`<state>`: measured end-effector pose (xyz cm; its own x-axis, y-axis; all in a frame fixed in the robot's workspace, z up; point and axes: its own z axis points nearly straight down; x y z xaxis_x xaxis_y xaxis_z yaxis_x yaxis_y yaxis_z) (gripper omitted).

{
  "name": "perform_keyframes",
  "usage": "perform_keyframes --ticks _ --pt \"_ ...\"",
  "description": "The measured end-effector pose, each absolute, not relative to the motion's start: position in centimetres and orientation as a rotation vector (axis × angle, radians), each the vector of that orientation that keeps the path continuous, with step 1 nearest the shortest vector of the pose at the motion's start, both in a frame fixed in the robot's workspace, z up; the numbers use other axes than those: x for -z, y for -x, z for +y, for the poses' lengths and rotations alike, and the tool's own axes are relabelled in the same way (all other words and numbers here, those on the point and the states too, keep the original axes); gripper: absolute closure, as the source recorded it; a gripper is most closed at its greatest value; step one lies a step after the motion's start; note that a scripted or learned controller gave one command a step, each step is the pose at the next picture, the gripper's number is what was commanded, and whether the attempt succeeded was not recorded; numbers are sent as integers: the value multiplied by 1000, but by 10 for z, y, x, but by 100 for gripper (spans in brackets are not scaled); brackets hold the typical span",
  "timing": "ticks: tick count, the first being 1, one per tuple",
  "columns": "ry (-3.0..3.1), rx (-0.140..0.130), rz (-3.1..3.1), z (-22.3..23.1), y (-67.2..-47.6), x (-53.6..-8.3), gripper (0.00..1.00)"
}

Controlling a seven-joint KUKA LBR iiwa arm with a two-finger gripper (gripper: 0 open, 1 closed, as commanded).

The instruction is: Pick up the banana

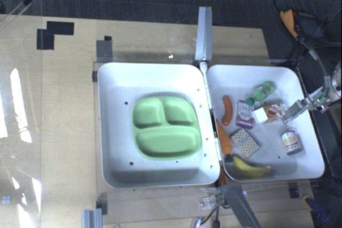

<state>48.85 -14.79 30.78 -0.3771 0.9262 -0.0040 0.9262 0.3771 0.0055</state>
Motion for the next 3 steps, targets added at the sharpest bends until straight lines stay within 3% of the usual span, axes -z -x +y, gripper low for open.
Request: perform_keyframes --ticks 1,2,3 --pt "-1634 -3 2674 -175 -488 -314 0" --pt "-1584 -3 2705 -172 -494 -289 0" --pt "-1453 -4 2778 -75 -488 -293 0"
